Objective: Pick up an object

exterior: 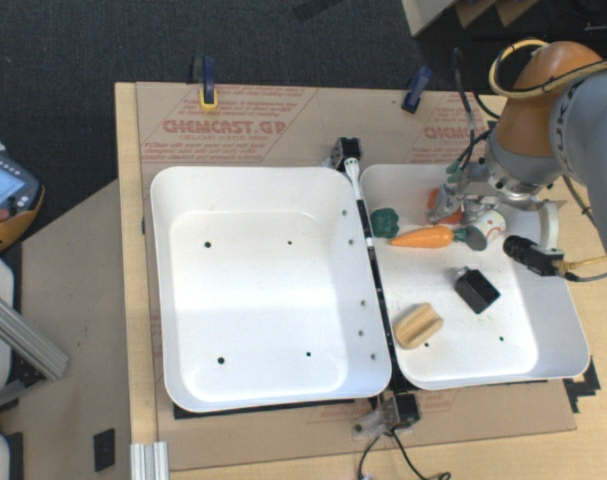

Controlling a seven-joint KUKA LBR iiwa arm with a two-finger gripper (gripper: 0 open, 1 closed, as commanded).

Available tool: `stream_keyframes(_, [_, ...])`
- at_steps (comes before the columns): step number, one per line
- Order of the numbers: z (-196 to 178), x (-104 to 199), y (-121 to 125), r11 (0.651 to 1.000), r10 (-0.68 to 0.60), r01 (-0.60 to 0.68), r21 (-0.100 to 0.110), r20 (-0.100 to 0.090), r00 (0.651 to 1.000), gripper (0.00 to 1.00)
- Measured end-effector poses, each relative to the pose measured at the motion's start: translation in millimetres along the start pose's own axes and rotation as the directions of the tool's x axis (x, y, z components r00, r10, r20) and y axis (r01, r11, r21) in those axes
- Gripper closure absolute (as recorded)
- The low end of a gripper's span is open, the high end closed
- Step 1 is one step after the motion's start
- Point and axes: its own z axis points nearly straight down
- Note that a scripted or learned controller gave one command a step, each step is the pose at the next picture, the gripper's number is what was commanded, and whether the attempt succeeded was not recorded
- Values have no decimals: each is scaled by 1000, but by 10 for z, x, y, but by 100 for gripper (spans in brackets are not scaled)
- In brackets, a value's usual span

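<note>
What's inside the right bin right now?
The right bin holds a carrot with a green top, a black block and a tan block. The end effector covers the back corner.

Dark carpet (pixel 103 28) covers the floor around the bench; a brown cardboard sheet (pixel 283 118) tops it, held by 2 blue clamps (pixel 208 78) at the far edge.

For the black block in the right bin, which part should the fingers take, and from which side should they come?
Probably the middle of the black block, from straight above. It lies flat and turned at a slant to the bin walls, with bare floor all round, so the fingers should close across its narrower width, rotated to match that slant. The wooden block lies apart from it and should not interfere.
</note>
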Motion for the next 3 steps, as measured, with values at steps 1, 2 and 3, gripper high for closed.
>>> stream_keyframes(1, [101, 398, -578, 1000, 2, -2, 3, -2, 1000, 100])
stream_keyframes(2, [95, 49, -1058, 1000, 7, -7, 2, 0, 1000, 100])
stream_keyframes(3, [93, 618, -868, 1000, -3, 3, -4, 0, 1000, 100])
